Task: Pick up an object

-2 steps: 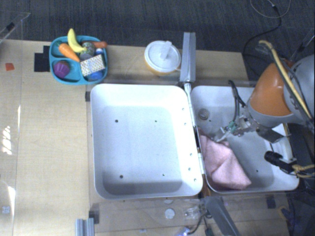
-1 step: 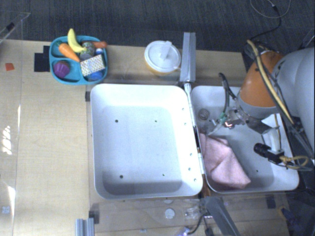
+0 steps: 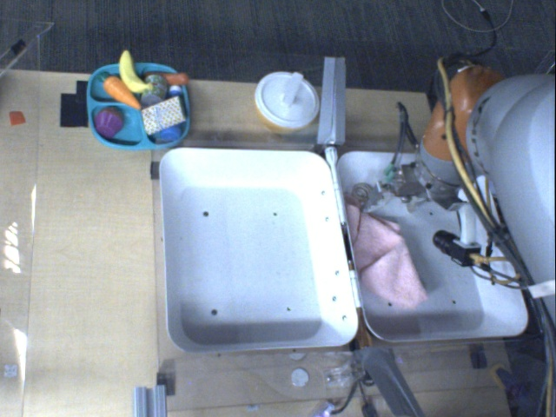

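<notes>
A pink cloth (image 3: 388, 259) lies crumpled in the right white bin (image 3: 452, 320), along its left wall. My gripper (image 3: 368, 195) is low in the far left corner of that bin, right at the cloth's upper end. The grey arm with its orange band (image 3: 452, 120) reaches in from the right, and cables trail over the bin's right half. The gripper's tip is small and dark against the cloth, so I cannot make out whether it touches or holds the fabric.
The left white bin (image 3: 252, 250) sits beside the right one. Behind the bins stand a blue tray of toy food (image 3: 139, 104), a white lidded cup (image 3: 287, 101) and a grey metal post (image 3: 332, 102). Bare wooden bench (image 3: 78, 259) stretches to the left.
</notes>
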Tool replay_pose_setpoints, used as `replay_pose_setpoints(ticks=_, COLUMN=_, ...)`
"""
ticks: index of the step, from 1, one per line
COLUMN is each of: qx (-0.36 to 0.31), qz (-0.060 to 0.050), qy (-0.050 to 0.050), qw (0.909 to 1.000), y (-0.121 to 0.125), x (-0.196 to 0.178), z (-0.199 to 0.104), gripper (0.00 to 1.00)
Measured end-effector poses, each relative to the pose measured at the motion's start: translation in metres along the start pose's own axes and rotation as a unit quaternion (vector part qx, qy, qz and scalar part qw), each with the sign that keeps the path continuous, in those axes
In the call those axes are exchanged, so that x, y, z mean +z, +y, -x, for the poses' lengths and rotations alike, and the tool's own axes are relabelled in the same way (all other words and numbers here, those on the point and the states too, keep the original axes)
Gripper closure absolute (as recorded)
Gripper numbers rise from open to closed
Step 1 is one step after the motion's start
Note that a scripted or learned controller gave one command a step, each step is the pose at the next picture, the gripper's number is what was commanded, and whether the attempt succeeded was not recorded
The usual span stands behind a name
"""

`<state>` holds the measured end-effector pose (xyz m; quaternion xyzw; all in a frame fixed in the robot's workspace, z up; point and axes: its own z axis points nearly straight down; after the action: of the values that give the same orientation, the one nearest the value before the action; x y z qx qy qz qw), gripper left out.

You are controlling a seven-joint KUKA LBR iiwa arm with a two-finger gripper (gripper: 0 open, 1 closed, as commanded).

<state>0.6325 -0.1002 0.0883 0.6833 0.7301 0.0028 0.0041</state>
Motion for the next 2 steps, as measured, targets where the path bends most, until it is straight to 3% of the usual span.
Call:
replay_pose_setpoints(ticks=1, qx=-0.06, qz=0.001, qy=0.0, qw=0.9982, y=-0.059, x=-0.002, z=0.009, gripper=0.0)
replay_pose_setpoints(ticks=2, qx=-0.107, qz=0.004, qy=-0.001, qw=0.9943, y=-0.092, x=-0.003, z=0.016, gripper=0.0)
